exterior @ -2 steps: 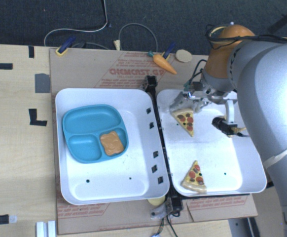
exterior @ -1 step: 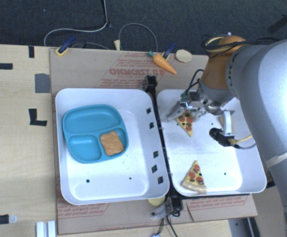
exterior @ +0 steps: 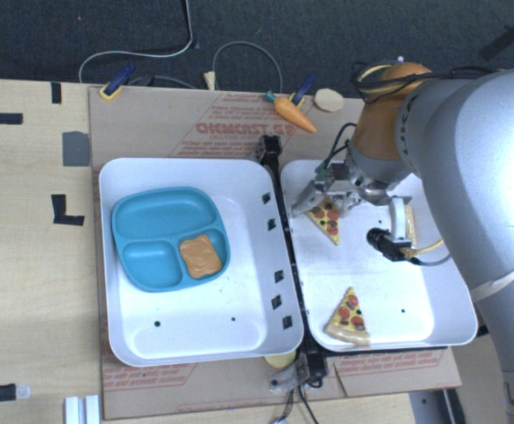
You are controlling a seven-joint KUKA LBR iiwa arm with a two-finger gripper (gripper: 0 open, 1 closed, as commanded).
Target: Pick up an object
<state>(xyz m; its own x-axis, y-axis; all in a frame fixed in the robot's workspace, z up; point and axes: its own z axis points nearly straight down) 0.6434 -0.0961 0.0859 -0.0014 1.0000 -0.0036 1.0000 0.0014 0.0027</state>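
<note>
In the right bin (exterior: 434, 321), a toy pizza slice (exterior: 329, 223) lies flat near the far left corner. My gripper (exterior: 328, 198) hangs right over its crust end, open, one finger on each side of the slice's top. The slice rests on the bin floor and is not lifted. A second pizza slice (exterior: 349, 316) lies near the bin's front edge, well apart from the gripper. The left bin (exterior: 133, 325) holds a blue divided plate (exterior: 160, 228) with a brown toast-like piece (exterior: 201, 256) in its right compartment.
A toy carrot (exterior: 294, 115) and a pale round object (exterior: 329, 101) lie on the cardboard behind the bins. A black divider (exterior: 282, 246) runs between the bins. A cable (exterior: 398, 246) loops off the wrist over the right bin. The arm's grey body covers the right side.
</note>
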